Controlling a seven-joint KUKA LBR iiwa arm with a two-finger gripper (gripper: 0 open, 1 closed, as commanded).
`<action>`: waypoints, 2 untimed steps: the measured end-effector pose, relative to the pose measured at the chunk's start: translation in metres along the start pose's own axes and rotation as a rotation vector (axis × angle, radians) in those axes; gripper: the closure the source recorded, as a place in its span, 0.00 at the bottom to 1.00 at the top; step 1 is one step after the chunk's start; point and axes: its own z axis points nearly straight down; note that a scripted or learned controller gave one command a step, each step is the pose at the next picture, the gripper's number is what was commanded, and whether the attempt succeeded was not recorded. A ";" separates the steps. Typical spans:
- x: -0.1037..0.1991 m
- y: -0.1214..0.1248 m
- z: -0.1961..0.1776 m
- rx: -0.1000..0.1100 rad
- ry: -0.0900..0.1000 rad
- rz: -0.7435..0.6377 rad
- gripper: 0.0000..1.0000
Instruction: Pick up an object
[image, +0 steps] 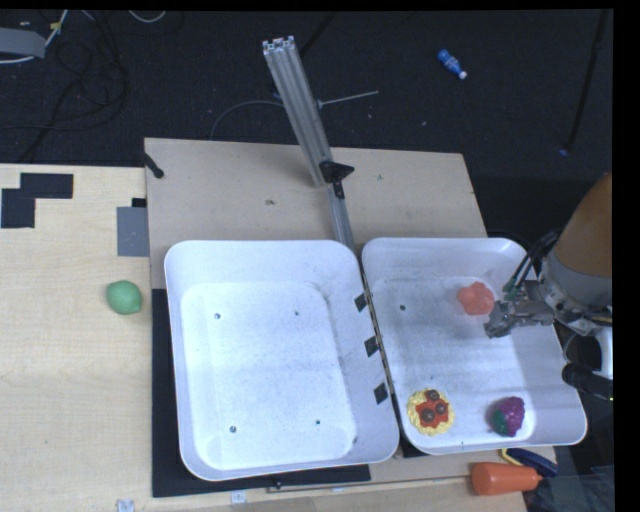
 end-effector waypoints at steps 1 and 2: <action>-0.001 0.009 -0.047 -0.004 -0.001 0.000 1.00; -0.002 0.010 -0.068 -0.002 0.000 0.000 1.00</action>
